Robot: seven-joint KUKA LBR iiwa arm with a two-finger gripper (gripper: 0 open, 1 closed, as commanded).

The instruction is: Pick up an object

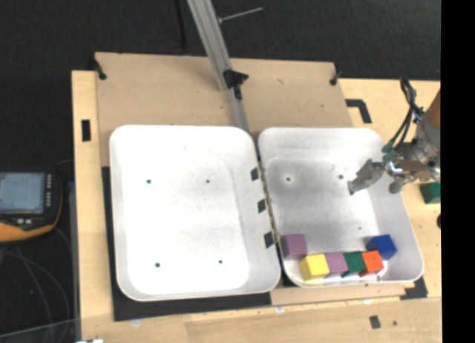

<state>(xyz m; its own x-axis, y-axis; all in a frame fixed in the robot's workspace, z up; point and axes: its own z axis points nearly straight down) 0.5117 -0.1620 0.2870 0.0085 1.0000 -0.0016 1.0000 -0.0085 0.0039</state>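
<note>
Colored blocks [338, 261] along right bin's [312, 156] near wall, wood bench [223, 89] on dark floor; gripper [371, 174] cut off by frame edge, finger state unreadable.

My arm [430, 122] is running off the right edge, so I am showing little more than my wrist and a trace of the orange band. My gripper [365, 178] is hanging over the right bin [312, 145], blurred and seen at a slant, and the gap at its tip is too small to read. A green thing [430, 194] beside the bin is being cut by the same edge, so its shape is staying unclear. The green block [355, 262] is sitting half hidden among its neighbours. The handheld screen unit [26, 199] is being cropped at the left edge.
</note>
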